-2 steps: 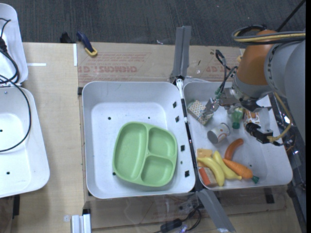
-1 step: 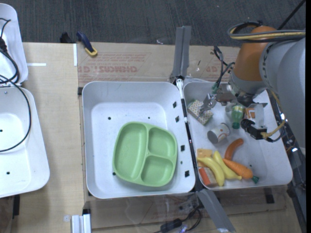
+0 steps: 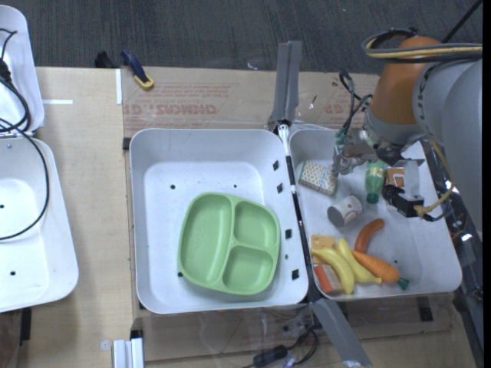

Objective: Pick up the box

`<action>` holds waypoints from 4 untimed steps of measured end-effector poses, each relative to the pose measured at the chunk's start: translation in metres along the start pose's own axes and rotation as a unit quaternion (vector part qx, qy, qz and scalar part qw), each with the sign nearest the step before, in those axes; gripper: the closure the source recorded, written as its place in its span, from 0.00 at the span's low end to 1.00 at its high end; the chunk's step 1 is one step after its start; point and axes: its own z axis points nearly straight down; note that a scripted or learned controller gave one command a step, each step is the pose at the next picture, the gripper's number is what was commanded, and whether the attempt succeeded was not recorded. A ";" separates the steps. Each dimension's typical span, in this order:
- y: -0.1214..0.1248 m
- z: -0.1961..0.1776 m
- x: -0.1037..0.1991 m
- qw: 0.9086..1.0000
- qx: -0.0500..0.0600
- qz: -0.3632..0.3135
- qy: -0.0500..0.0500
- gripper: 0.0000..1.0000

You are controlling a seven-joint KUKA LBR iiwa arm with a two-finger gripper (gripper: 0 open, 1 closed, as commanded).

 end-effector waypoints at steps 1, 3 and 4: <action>0.000 0.000 0.000 1.000 0.000 0.000 0.000 0.00; -0.055 -0.062 -0.051 0.993 0.005 0.116 -0.001 0.00; -0.076 0.010 0.008 1.000 0.007 0.023 0.001 0.00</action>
